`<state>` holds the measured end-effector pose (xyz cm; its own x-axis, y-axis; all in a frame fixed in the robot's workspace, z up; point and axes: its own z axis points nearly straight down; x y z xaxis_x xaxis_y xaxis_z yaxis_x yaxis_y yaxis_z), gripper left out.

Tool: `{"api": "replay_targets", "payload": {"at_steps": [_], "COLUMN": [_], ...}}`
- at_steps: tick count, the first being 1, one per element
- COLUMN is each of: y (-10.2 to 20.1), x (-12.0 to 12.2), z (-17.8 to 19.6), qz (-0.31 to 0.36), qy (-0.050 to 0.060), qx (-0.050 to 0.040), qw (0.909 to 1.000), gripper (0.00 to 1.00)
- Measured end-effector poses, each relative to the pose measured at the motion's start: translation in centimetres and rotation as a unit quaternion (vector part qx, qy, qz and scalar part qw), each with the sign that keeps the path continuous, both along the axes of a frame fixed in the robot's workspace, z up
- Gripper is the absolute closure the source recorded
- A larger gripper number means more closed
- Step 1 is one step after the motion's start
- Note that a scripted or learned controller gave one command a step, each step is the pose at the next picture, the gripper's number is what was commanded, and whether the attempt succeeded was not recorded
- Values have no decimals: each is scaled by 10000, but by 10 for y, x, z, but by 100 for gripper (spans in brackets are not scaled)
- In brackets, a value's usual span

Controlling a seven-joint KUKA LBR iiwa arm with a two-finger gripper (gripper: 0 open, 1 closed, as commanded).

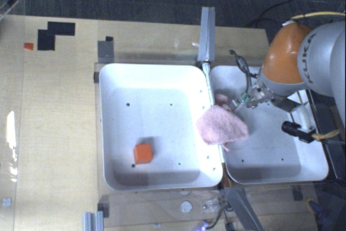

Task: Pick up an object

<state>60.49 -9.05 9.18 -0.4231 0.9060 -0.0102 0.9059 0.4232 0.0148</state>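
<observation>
A pink cloth (221, 126) lies across the divider between the two white bins, part over the left bin (157, 78) and part over the right bin (281, 165). A small pinkish lump (221, 98) sits just above it by the right bin's left wall. My gripper (239, 103) reaches in from the right, and its tip is at the cloth's upper right edge, close to the lump. The view does not show whether the cloth is gripped. An orange block (143, 153) rests on the left bin's floor near its front left.
The arm's orange band (286, 59) and grey body hang over the right bin's far right side. A grey metal post (206, 35) stands behind the divider. Black cables run along the right edge of the bench.
</observation>
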Motion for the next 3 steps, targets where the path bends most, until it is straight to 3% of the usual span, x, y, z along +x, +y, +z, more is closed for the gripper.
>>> {"api": "replay_targets", "payload": {"at_steps": [3], "y": [0], "x": [0], "z": [0], "qz": [-1], "qy": [1], "qx": [1], "qw": [10000], "gripper": [0]}}
